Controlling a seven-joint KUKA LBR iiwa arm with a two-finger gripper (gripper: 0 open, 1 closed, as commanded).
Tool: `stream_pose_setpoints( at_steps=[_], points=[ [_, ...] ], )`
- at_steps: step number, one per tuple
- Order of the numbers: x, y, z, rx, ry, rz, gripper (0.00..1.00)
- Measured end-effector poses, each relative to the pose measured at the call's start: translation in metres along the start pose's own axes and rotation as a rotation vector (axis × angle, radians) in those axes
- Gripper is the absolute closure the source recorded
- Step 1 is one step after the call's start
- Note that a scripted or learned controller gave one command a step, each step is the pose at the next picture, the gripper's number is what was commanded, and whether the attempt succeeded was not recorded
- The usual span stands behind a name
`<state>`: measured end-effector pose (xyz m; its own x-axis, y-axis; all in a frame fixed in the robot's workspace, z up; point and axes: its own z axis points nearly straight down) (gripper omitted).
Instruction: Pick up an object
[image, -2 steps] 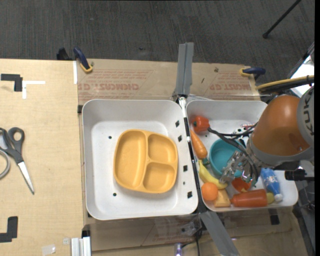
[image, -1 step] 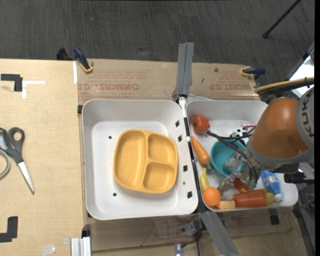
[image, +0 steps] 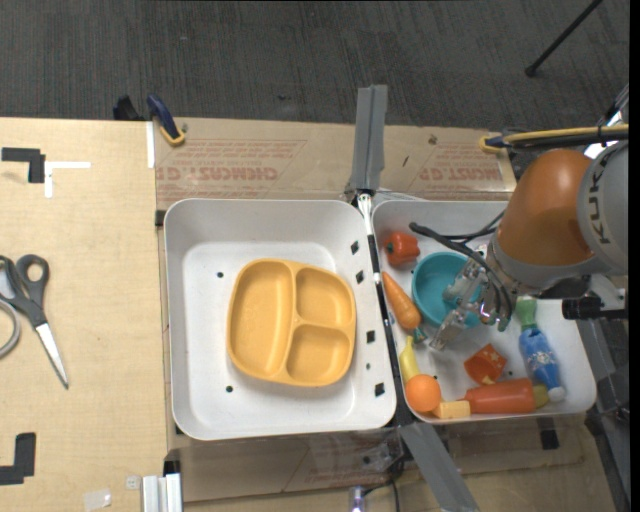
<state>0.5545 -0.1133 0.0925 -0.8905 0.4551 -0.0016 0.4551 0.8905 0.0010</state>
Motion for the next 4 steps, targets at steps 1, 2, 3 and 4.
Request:
stream_pose_setpoints(
  at_steps=[1, 2, 3, 4],
  points=[
    [-0.045, 0.038, -0.001, 0.0, -0.002, -0.081, 0.0],
    [-0.066, -0.018, -0.002, 0.0, -0.006, -0.217, 0.0],
    [-0.087, 0.021, 0.001, 0.016, 0.036, -0.262, 0.0],
    [-0.061, 0.049, 0.0, 0.0, 0.001, -0.308, 0.0]
  ],
)
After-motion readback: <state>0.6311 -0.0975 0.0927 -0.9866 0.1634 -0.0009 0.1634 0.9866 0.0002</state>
